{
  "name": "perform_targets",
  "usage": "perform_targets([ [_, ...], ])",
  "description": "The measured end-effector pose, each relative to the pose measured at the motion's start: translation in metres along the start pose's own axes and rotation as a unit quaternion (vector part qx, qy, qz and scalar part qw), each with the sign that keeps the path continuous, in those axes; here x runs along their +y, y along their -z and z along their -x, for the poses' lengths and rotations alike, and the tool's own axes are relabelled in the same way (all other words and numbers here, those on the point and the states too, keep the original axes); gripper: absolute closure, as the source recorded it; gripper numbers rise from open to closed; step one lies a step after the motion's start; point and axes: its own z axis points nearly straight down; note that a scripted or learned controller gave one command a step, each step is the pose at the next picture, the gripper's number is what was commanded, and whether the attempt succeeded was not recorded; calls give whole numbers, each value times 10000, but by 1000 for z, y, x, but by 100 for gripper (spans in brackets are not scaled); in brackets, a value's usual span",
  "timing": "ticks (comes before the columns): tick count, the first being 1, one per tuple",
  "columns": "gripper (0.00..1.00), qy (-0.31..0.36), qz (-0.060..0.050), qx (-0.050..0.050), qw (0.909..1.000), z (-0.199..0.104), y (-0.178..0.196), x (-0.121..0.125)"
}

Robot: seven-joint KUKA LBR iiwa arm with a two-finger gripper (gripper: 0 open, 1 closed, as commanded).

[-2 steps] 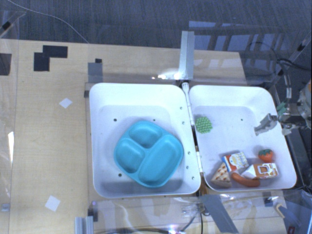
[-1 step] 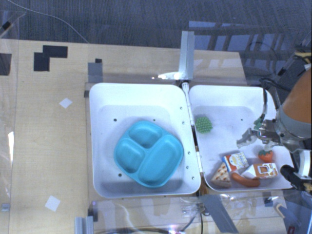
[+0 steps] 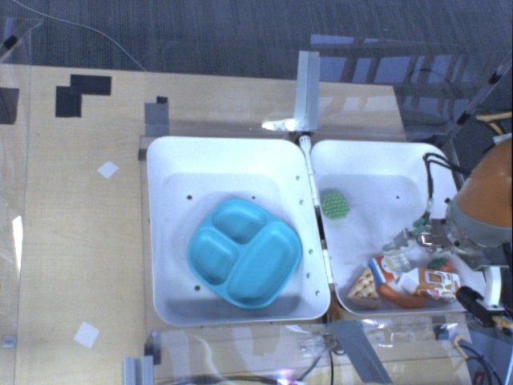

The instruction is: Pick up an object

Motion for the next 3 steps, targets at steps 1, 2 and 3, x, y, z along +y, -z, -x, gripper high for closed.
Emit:
perform_targets([
  [1,0,1998,-90,7,9798,-76,29,50],
  [2,0,2141,-39,-7,9768,-80,-5,-8],
  [3,100,2136,3,-24,9769,-79,7,-5],
])
